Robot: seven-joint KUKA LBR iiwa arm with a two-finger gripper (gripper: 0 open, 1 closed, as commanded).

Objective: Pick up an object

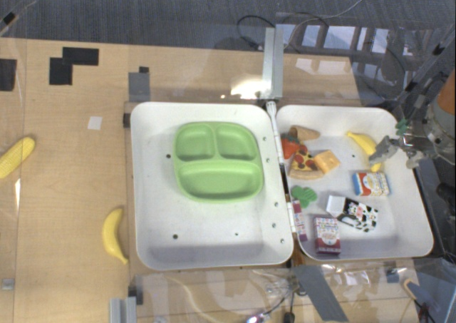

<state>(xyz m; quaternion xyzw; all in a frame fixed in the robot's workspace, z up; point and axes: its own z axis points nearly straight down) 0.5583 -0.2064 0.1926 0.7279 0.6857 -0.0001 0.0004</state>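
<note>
Camera view, looking down at a slant, has the right bin crowded with small play-food items, any of which would serve as the object to pick. Nearest the gripper is a small yellow banana, lying just to the camera's left of it, near the bin's far right corner, its long axis running diagonally. A blue-and-white carton lies just below it in the picture. Farther off are a black-and-white cow-patterned piece, a small red box, a pizza slice and a yellow cheese wedge. The gripper sits at the bin's right edge with nothing seen between its fingers; whether they are spread or closed is too blurred to tell. I judge a short move toward the banana is what remains. The left bin carries a green divided plate.
</note>
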